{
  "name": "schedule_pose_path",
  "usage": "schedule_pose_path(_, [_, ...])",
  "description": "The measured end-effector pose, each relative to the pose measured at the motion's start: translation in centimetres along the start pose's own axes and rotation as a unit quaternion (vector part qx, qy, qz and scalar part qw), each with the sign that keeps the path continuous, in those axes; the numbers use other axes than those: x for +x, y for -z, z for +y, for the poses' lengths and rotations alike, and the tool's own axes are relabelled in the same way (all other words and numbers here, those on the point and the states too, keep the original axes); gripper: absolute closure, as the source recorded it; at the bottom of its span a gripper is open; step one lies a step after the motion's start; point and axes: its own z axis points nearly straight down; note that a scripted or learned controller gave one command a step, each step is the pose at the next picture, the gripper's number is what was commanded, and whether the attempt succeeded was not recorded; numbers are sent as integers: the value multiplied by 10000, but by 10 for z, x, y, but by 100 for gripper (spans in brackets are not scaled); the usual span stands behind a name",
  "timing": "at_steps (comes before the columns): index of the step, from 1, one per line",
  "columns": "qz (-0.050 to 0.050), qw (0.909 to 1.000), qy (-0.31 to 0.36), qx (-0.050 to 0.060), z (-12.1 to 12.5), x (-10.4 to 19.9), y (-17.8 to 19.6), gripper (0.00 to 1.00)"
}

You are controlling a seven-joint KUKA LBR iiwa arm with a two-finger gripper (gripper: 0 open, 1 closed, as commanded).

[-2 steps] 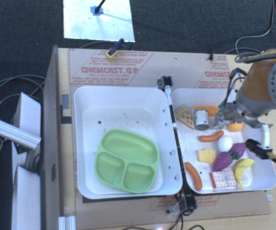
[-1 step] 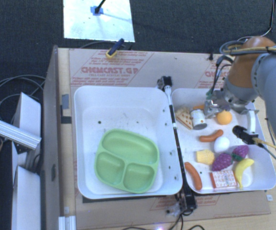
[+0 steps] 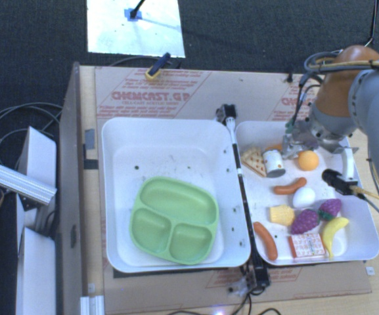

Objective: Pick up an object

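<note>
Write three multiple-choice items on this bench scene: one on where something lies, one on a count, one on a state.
1. Where does the green divided plate lie?
A. in the left bin
B. in the right bin
C. on the floor

2. How many sausages lie in the right bin?
A. none
B. two
C. five

3. How does the silver can lie?
A. upright on the green divided plate
B. stacked on the banana
C. tipped on its side near the orange

Key:
1 A: the plate rests on the floor of the left bin.
2 B: one sausage lies mid-bin, another near the front edge.
3 C: the can's round end faces sideways, beside the orange and the end effector.
</note>
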Motion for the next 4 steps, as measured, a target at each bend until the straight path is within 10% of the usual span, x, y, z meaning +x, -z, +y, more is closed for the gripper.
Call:
schedule_pose_path(1, [-18,10000,-25,-39,-8,-43,63,100])
schedule_pose_path(2, [-10,10000,-18,-26,-9,-42,62,0])
schedule_pose_path(3, [-16,10000,-14,-79,19,-36,5,0])
schedule_pose_path(4, [-24,9999,4,-106,21,-36,18,100])
